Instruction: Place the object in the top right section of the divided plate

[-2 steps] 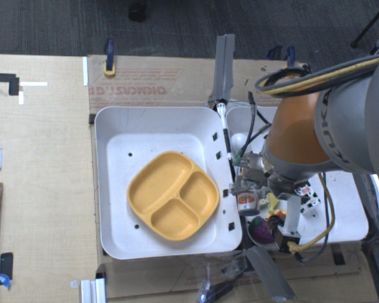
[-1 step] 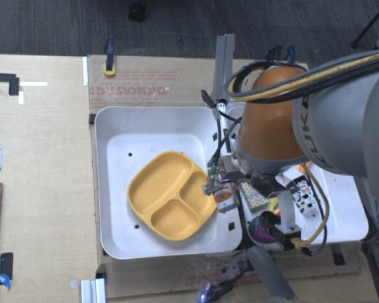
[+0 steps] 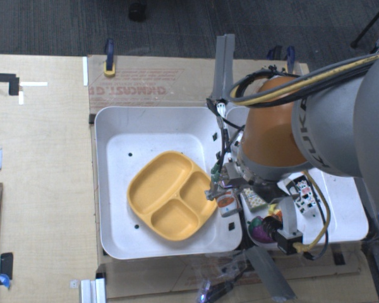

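Pale wood bench (image 3: 38,169) on dark carpet floor (image 3: 177,11). Left white bin (image 3: 114,131) holds the yellow divided plate (image 3: 170,196), tilted, toward the bin's right edge. Gripper (image 3: 224,197) sits at the plate's right rim; small orange-and-white object (image 3: 225,202) beneath it. Grip state: cannot tell.

yellow divided plate (image 3: 170,196), white bin (image 3: 114,169), orange-banded grey arm (image 3: 316,131)
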`<action>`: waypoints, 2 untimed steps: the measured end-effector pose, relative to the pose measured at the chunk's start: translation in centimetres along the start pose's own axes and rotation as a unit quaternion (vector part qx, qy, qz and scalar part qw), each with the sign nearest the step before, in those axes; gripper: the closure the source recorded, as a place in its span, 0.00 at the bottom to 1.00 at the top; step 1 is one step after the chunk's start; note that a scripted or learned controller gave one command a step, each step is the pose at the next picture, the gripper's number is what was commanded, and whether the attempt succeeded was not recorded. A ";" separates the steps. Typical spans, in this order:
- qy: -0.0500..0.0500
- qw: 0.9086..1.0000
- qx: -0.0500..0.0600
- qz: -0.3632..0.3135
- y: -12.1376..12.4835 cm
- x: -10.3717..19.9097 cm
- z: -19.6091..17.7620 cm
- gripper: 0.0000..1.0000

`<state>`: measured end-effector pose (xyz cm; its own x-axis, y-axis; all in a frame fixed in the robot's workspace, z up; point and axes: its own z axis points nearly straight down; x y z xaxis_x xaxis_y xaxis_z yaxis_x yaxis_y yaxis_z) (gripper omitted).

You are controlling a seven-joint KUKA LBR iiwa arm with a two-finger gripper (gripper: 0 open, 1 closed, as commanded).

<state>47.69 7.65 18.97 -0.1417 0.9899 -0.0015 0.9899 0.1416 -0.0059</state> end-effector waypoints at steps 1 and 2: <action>0.000 0.998 -0.001 -0.063 3.4 3.7 -2.0 1.00; 0.000 1.000 -0.001 0.000 0.7 4.6 -4.0 1.00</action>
<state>47.76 12.31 22.93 -0.1408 0.9900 -0.0021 0.9900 0.1408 -0.0046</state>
